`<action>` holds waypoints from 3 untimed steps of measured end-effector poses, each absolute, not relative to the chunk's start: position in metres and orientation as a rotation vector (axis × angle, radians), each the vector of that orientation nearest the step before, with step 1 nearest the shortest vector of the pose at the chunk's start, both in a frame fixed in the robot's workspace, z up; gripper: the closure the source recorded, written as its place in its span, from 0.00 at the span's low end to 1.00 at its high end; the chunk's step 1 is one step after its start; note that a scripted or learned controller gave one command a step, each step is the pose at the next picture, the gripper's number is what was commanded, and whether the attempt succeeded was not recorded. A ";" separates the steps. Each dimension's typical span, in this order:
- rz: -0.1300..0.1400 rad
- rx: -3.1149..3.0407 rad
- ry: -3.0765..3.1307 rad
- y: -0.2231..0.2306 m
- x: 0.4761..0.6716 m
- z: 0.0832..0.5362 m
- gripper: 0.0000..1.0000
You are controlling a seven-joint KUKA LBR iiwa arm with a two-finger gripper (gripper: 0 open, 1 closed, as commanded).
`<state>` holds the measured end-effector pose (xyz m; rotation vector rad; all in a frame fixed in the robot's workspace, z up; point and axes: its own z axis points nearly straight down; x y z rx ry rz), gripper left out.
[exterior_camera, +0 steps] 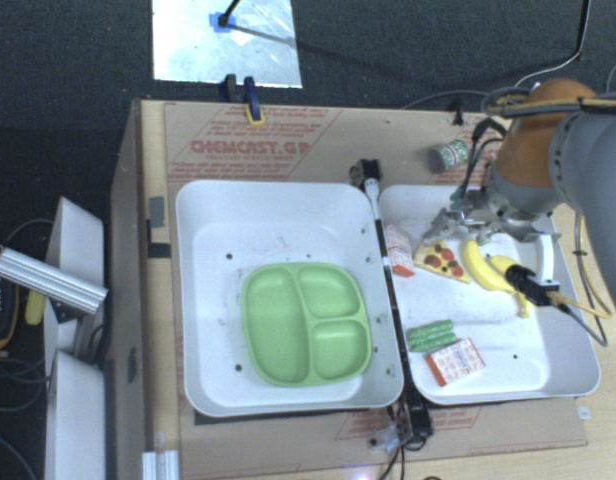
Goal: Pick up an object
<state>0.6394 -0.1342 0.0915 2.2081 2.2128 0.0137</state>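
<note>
The right bin (573, 366) holds several small items. A toy pizza slice (440, 259) lies near its middle, and a yellow banana (485, 267) lies just right of it. A green bean pod (430, 335) and a red-and-white packet (456, 360) sit toward the front. Against the bin's left wall rests a white-and-pink wrapper (398, 244). My gripper (454, 222) hangs low over the back of the right bin, just above and behind the pizza slice and banana. Nothing shows held in it.
A green divided plate (308, 323) lies in the left bin (193, 218). A small can (450, 154) sits on the cardboard behind the right bin. A black-tipped part and cables (536, 286) overlap the banana's right end. The grey arm (588, 158) covers the back right corner.
</note>
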 end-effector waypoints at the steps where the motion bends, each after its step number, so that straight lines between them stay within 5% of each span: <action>1: 0.017 2.207 2.216 -0.133 0.640 0.103 1.00; 2: 0.017 2.207 2.217 -0.133 0.640 0.102 0.00; 3: 0.003 2.216 2.224 -0.100 0.610 0.085 0.00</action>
